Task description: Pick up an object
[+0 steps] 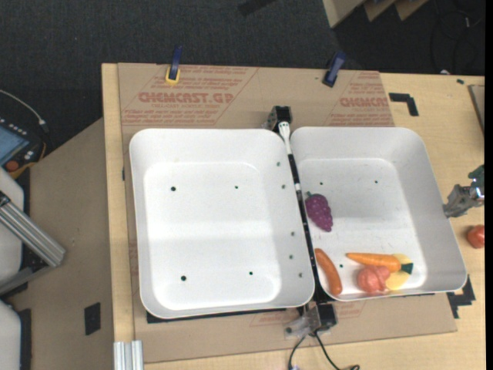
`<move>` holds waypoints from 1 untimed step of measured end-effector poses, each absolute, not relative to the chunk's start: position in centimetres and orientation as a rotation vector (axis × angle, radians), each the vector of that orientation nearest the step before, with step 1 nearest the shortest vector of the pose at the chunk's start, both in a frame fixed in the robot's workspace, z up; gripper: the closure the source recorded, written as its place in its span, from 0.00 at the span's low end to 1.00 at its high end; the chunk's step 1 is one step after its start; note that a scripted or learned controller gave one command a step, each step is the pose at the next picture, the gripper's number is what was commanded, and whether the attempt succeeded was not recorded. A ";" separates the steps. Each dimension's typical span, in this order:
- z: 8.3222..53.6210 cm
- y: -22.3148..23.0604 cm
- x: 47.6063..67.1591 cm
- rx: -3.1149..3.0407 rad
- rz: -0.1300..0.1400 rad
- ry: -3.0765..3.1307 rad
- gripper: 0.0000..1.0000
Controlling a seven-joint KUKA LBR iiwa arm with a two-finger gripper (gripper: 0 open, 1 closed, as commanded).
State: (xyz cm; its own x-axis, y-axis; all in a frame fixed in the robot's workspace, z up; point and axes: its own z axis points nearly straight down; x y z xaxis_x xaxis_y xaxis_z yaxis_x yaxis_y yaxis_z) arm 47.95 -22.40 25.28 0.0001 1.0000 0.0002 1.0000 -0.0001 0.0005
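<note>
You had two white bins side by side on the bench (231,91). The left bin (154,206) had no toys in it. All the toys sat in the right bin (416,176), so let that bin be your landmark.

A purple grape bunch (319,211) lay by its left wall, about halfway down. A red sausage (329,271) lay in its near left corner. A carrot (374,260) lay along its near side, and a pink toy (371,280) with a yellow toy (397,282) touching it sat just below the carrot.

Your gripper (464,197) was only just peeking in past the right rim of that bin. It was well apart from every toy. I could not tell if it was spread or pressed together, and I saw nothing in it.

So no toy was picked up yet. I think you had almost all the job left: reach over a toy, go down, grab it and lift it.
</note>
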 end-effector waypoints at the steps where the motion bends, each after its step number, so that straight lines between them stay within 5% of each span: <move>1: 24.4 -22.4 47.9 2.223 -0.001 2.223 1.00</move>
State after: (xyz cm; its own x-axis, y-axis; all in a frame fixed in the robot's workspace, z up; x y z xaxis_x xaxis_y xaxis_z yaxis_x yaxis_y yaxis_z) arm 47.93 -22.37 24.44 0.0001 1.0000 0.0007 1.0000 -0.0001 -0.0017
